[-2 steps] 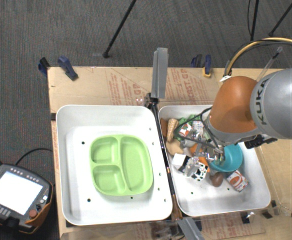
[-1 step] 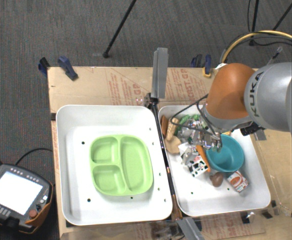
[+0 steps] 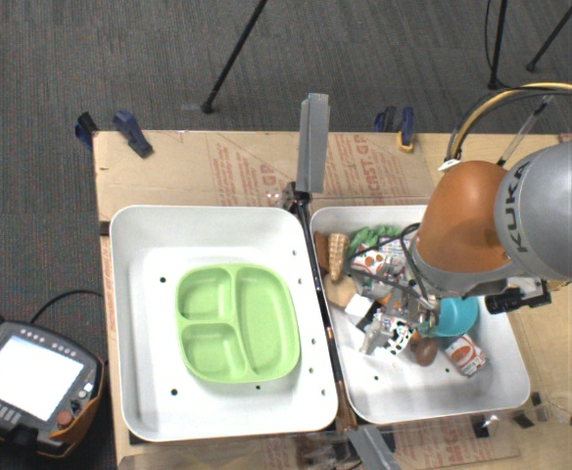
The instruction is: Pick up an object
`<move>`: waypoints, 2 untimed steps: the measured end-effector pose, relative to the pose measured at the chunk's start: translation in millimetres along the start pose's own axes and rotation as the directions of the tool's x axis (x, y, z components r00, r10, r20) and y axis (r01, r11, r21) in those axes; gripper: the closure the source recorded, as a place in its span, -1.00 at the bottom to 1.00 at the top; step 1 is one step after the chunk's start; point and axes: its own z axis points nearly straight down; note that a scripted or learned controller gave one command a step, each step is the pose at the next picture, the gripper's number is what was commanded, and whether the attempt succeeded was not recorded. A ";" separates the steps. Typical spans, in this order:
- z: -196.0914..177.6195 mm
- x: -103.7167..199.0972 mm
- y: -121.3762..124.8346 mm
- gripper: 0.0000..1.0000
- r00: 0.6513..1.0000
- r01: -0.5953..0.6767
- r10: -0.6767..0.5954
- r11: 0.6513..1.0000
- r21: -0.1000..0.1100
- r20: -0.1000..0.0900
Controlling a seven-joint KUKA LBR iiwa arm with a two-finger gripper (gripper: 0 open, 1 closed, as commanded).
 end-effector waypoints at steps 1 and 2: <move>-1.0 -42.4 12.7 -1.00 1.000 0.003 -0.003 1.000 -0.001 0.003; -1.1 12.6 -12.4 -1.00 0.990 0.142 -0.142 0.990 0.000 0.003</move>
